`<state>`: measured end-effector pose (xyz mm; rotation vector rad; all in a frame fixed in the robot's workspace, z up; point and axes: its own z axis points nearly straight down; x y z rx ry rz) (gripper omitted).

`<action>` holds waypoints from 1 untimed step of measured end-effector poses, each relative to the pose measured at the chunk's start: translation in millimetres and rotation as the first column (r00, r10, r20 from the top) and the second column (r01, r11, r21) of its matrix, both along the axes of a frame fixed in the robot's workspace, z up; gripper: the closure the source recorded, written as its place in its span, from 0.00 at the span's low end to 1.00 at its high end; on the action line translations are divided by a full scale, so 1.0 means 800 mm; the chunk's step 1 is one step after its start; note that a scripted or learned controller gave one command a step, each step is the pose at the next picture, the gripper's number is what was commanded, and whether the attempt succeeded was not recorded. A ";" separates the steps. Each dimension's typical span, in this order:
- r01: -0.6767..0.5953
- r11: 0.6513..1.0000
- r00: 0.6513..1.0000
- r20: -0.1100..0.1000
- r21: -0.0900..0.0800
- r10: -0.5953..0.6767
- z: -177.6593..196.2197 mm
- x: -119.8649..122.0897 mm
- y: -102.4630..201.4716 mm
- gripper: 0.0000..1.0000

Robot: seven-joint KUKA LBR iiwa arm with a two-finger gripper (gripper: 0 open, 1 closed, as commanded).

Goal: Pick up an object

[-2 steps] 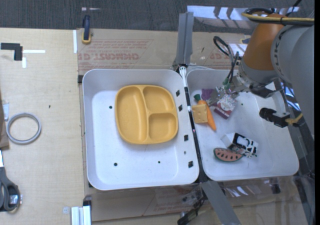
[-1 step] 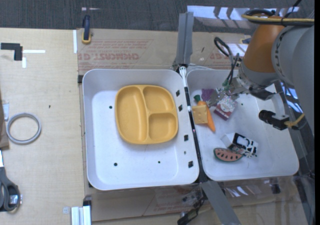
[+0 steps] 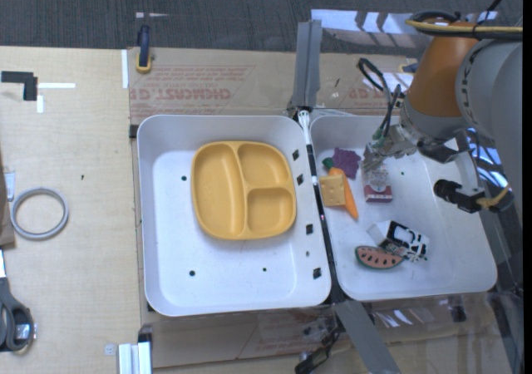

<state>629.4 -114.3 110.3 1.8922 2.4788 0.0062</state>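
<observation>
From the camera above the counter [image 3: 66, 140], two white bins were seen side by side. A yellow divided plate [image 3: 244, 189] was lying in the left bin [image 3: 166, 273]. In the right bin [image 3: 457, 273], the gripper [image 3: 376, 171] was lowered over a small red and white item [image 3: 379, 193], perhaps touching it; whether it was clenched or released could not be told. Beside it were a purple piece [image 3: 347, 161], a yellow block [image 3: 332, 191] and an orange carrot [image 3: 350, 200], crowded together. Nearer the front edge, a watermelon slice [image 3: 380, 257] and a black and white object [image 3: 406, 240] were lying. A grey tape ring [image 3: 37, 213] was resting on the counter, well apart.
</observation>
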 end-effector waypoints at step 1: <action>0.000 1.000 1.000 0.000 0.000 0.000 0.000 0.000 0.000 0.00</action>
